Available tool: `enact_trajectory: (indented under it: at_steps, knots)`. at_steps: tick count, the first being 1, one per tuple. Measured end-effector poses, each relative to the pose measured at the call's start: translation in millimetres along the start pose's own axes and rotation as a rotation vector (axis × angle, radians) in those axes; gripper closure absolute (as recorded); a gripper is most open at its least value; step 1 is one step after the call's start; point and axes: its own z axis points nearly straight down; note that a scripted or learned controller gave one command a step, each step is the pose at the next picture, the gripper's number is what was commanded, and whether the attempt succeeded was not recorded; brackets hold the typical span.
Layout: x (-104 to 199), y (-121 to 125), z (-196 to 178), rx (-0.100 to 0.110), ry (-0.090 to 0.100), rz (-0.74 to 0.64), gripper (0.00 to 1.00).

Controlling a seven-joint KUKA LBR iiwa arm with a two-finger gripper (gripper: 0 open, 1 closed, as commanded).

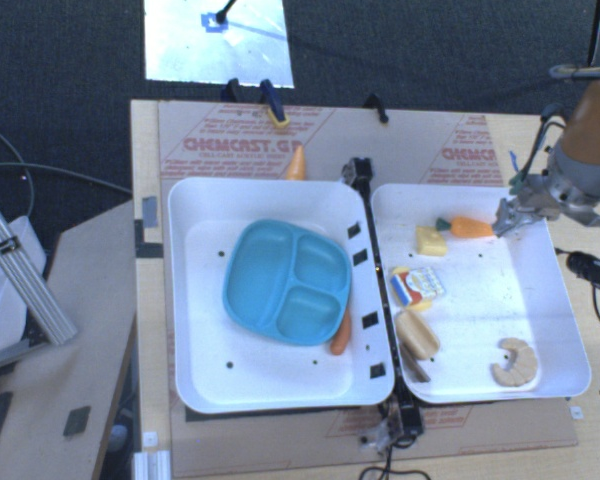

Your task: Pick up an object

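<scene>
Croissant (514, 362) near; gripper (508, 218) hovers beside the toy carrot (470, 228).
Approach step; jaws' state unclear; next, descend onto the carrot.

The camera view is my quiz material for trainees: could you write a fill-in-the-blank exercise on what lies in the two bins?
1. The blue divided plate lies in the ____ bin.
2. The croissant lies near the right bin's ____ corner.
3. The end effector is beside the toy ____ in the right bin.
4. A small carrot rests against the plate's ____ edge.

Missing words: left; front right; carrot; front right
</scene>
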Motion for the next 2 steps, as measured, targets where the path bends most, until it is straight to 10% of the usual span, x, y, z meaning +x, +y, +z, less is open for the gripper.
enact_trajectory:
  at_steps: [1, 2]
  knots:
    - [3.9, 37.9, -44.0, -0.004, 0.0, -0.004, 1.0]
    - [-0.2, 16.8, -18.3, 0.001, 0.0, 0.0, 1.0]
